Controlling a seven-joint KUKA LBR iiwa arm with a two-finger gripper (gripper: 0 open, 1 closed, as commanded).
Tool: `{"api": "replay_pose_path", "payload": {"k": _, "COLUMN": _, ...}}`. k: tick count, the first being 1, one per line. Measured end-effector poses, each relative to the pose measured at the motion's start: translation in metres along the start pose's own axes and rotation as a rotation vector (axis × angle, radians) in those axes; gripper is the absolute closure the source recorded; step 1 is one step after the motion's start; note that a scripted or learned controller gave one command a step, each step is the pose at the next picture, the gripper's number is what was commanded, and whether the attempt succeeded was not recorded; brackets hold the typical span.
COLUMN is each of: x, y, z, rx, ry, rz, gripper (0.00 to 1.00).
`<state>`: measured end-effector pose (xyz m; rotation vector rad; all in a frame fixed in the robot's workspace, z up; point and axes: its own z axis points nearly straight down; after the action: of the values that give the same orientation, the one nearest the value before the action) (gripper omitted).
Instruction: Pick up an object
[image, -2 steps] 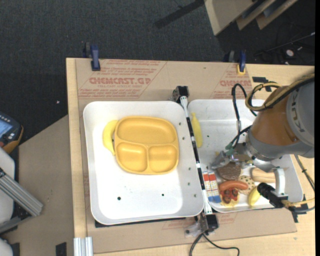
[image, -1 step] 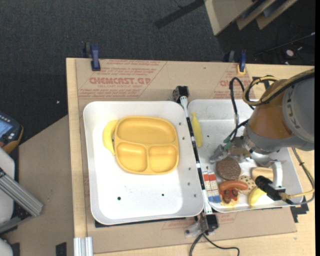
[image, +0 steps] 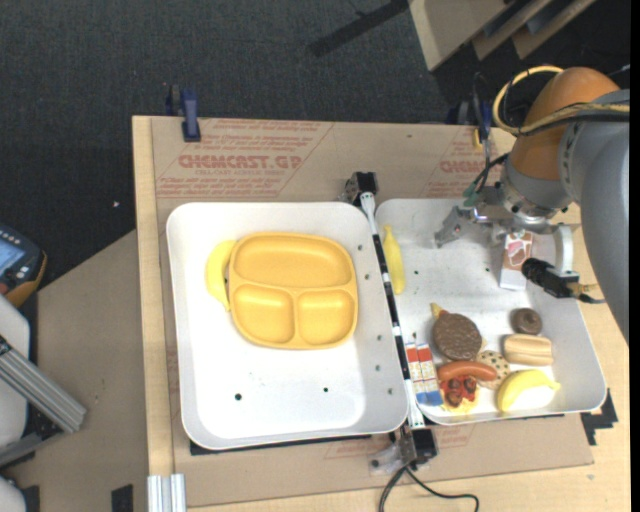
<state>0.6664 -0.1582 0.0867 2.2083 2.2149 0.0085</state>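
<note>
Crowding the right bin's (image: 590, 345) near edge, toy foods (image: 480, 360) leave its far half open.

I note the arm (image: 600, 190): grey casing, orange band (image: 560, 120) above the wrist, yellow cable (image: 520, 85) looped beside it, metal pincer (image: 480, 215) with thin dark wiring.

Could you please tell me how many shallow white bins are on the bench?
2. The left bin holds a yellow divided tray. The right bin sits directly beside it, with toy food piled at its near end.
</note>
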Motion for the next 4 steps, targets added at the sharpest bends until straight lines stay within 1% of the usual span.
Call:
{"api": "replay_pose_path", "payload": {"k": 1, "x": -0.072, "y": -0.1, "z": -0.116, "rx": 0.011, "ry": 0.002, "rz": 0.012, "gripper": 0.0}}
{"api": "replay_pose_path", "payload": {"k": 2, "x": -0.035, "y": -0.049, "z": -0.013, "rx": 0.017, "ry": 0.008, "rz": 0.003, "gripper": 0.0}}
{"api": "replay_pose_path", "payload": {"k": 3, "x": -0.036, "y": -0.047, "z": -0.024, "rx": 0.011, "ry": 0.004, "rz": 0.002, "gripper": 1.0}}
{"api": "replay_pose_path", "payload": {"k": 4, "x": 0.007, "y": 0.001, "z": -0.012, "rx": 0.019, "ry": 0.001, "rz": 0.0, "gripper": 1.0}}
